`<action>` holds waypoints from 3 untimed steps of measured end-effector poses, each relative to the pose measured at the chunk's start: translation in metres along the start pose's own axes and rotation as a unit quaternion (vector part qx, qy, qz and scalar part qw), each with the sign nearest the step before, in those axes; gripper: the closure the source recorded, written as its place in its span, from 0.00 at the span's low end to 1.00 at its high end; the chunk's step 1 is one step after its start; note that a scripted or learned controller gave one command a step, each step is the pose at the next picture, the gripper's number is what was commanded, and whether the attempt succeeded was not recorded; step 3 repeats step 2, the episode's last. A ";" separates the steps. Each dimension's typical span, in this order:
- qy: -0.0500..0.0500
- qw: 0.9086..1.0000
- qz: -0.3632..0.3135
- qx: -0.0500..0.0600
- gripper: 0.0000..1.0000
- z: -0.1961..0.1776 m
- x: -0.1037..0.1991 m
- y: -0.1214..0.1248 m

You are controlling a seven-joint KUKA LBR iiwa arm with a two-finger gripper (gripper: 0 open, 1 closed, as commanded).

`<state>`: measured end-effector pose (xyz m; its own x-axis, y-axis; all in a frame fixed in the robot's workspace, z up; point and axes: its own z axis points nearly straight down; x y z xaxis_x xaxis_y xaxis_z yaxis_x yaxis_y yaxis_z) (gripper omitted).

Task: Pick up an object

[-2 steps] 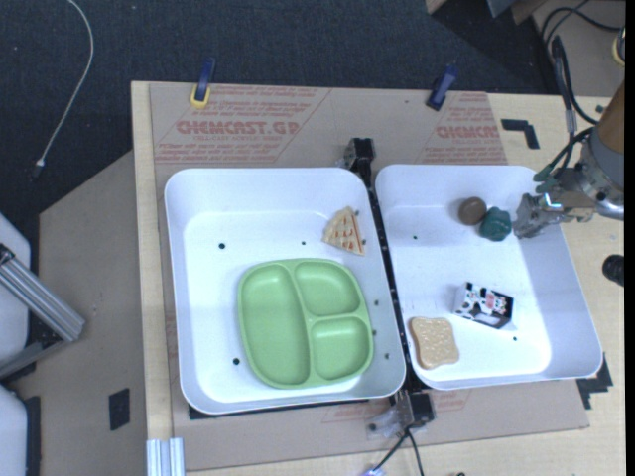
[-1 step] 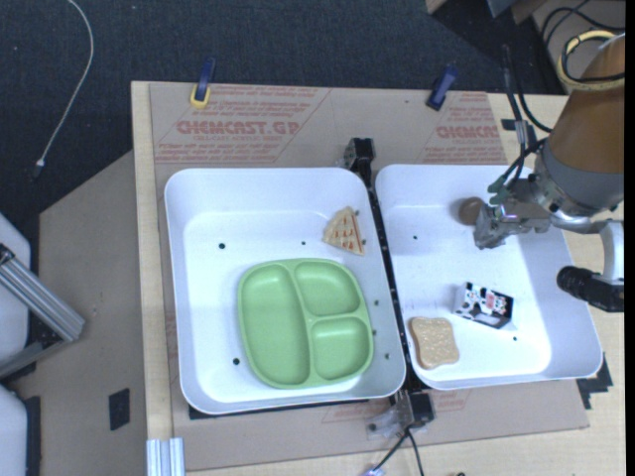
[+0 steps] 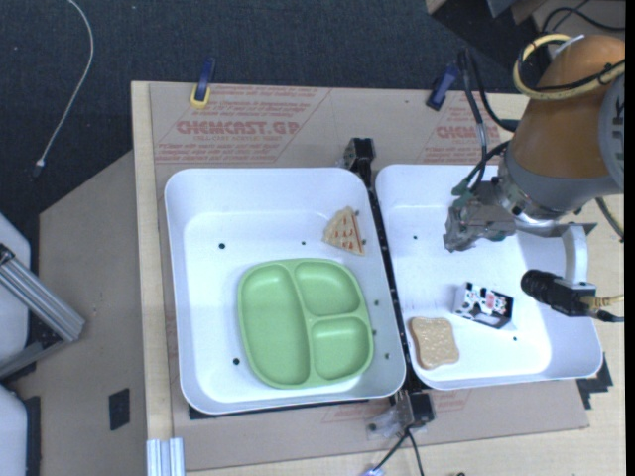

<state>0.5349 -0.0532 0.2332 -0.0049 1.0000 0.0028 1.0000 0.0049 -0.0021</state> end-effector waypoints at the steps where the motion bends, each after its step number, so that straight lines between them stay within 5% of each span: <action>1: 0.000 1.000 0.000 0.000 1.00 -0.007 0.048 -0.007; 2: 0.000 1.000 0.000 0.000 1.00 -0.001 0.092 -0.016; 3: 0.000 1.000 0.000 0.000 1.00 -0.001 0.092 -0.016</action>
